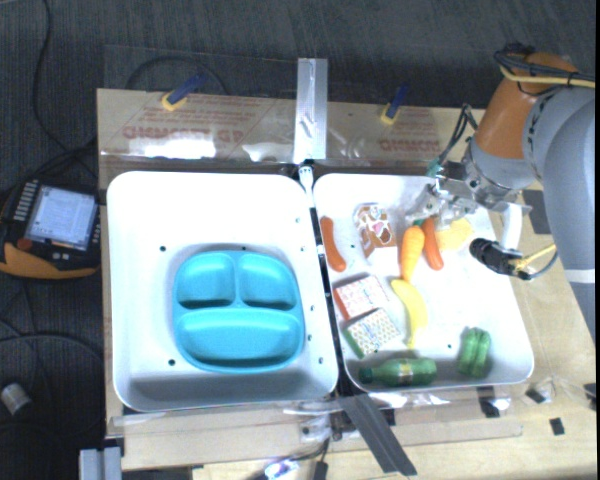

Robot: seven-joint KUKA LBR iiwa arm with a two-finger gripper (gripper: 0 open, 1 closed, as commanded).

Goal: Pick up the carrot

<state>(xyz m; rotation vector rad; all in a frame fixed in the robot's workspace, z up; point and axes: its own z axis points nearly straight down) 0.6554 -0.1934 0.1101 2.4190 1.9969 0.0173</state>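
Observation:
The carrot (411, 252) is a small orange piece lying lengthwise in the upper middle of the right bin (510, 313). A shorter red-orange piece (433, 247) lies close on its right. My gripper (429, 204) hangs at the back of this bin, just beyond the far ends of these two pieces. The grey arm with its orange band (504, 120) reaches in from the right. The gripper's metal parts blur together against the white bin. Nothing shows lifted off the bin floor.
The right bin also has a red sausage (332, 244), a patterned packet (373, 225), two small boxes (366, 311), a banana (412, 308), a cucumber (400, 371), a green pepper (474, 350) and a yellow piece (459, 233). A blue divided plate (240, 309) lies in the left bin (140, 268).

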